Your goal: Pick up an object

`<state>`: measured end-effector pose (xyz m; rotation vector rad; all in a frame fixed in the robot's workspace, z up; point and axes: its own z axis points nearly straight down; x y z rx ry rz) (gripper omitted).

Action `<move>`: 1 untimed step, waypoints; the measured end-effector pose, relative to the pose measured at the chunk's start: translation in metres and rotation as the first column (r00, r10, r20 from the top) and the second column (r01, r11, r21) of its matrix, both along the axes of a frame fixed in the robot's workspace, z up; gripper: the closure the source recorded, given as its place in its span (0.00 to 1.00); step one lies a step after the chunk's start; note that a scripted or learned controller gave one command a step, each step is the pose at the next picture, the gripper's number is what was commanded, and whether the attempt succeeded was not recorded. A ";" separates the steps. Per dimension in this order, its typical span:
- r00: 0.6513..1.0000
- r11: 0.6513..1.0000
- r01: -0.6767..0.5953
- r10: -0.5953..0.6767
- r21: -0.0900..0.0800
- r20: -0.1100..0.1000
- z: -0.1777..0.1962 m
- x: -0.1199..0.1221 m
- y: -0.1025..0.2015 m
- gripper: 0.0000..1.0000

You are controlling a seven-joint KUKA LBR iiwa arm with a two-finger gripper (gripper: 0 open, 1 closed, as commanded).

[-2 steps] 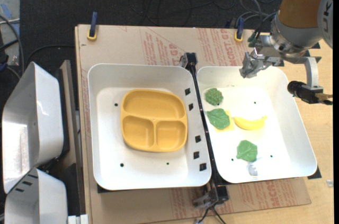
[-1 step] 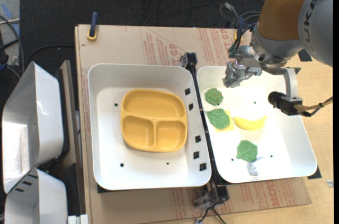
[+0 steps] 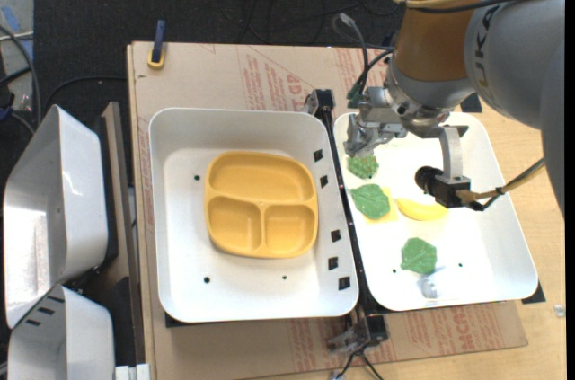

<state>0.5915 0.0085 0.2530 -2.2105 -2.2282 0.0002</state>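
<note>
The claw [image 3: 364, 138] is hanging right of frame centre, directly above the uppermost green piece [image 3: 362, 164]; whether it is apart or together, I cannot tell.

Tray [image 3: 261, 204] in left bin [image 3: 171, 190]; toys [image 3: 370, 200] in right bin [image 3: 503, 225].

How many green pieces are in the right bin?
3: one under the claw, one mid-bin beside the yellow piece, one near the front. The arm may hide more.

Cardboard-covered bench [image 3: 234, 77], blue-and-yellow clamp [image 3: 158, 45], black cables [image 3: 269, 1] on dark floor
</note>
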 end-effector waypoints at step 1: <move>1.000 1.000 0.000 0.000 0.000 0.000 0.003 -0.024 0.045 1.00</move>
